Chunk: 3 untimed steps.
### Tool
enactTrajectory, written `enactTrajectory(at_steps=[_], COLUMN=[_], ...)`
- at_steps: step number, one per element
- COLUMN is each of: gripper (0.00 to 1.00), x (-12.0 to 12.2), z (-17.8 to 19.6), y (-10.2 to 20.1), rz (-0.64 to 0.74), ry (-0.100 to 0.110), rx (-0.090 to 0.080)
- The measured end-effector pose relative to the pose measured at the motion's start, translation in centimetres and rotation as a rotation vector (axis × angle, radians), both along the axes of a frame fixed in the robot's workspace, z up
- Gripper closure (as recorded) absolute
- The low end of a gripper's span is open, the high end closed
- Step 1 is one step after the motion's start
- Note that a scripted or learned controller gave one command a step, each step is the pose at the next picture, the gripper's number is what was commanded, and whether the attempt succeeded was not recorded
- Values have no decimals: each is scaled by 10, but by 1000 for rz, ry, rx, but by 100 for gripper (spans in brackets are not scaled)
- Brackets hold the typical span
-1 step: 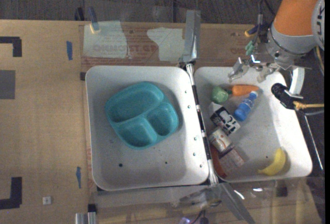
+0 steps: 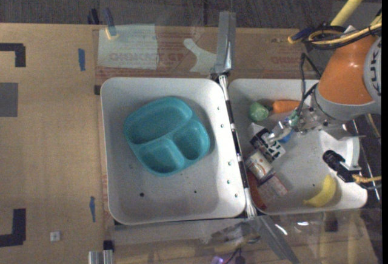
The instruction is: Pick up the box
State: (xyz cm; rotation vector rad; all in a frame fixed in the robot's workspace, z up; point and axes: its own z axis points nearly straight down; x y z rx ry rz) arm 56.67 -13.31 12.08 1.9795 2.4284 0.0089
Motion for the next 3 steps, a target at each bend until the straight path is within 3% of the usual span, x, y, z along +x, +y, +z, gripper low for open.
enactTrajectory(at_steps=[1,2,3], gripper=[0,0,0], x=[-16,58,28], z=[-14,-16,-14], y=[-21,-18,0], rz=[-338,-388,-393], ry=[-31,-5,-42], rx=[16,3,0])
